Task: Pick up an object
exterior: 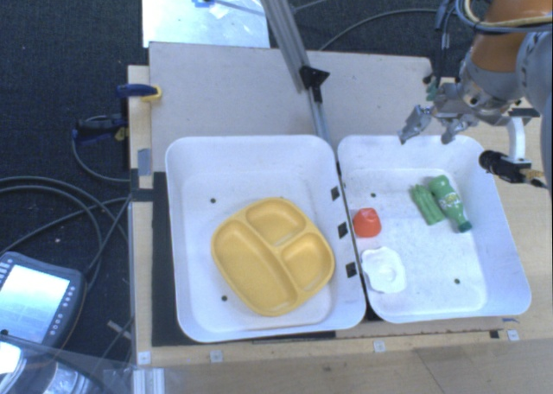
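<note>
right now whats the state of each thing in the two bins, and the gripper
yellow divided plate: flat in the left bin, right side up, nothing in its compartments
green bottle: on its side in the right bin
green block: lying beside the bottle, touching it
red cup: near the right bin's left wall
white object: resting below the cup
gripper: open, above the right bin's far edge, holding nothing

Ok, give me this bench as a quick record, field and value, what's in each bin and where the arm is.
left bin: yellow divided plate
right bin: green bottle, green block beside it, orange-red cup, white egg-shaped piece
gripper: above the right bin's far edge, jaws apart, nothing between them
nearest item to gripper: green block
pick-up: not yet done
</note>
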Controlling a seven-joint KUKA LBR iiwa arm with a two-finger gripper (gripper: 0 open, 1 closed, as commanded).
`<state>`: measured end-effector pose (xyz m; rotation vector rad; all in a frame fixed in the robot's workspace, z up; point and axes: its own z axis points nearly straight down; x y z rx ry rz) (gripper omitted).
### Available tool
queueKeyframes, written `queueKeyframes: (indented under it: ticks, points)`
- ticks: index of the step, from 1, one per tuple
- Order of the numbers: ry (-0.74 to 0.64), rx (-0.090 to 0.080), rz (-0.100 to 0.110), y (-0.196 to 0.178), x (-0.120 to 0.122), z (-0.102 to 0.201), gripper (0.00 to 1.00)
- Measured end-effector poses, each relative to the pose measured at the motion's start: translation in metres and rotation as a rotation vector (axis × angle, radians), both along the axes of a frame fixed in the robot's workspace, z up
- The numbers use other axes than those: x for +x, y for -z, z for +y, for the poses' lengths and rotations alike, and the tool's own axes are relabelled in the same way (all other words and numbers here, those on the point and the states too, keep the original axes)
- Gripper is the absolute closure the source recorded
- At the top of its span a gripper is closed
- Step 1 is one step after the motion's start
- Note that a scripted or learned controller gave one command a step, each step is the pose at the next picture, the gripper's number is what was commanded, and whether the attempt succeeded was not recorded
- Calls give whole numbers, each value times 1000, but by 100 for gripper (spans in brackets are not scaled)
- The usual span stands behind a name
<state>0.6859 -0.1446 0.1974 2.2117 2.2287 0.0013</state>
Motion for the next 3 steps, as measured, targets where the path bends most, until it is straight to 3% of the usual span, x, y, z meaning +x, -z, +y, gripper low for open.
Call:
queueKeyframes:
  ticks: [1,3]
  points:
    - [-1,-1,0,0,0,0,0]
    - [4,0,5,105,-7,-8,0]
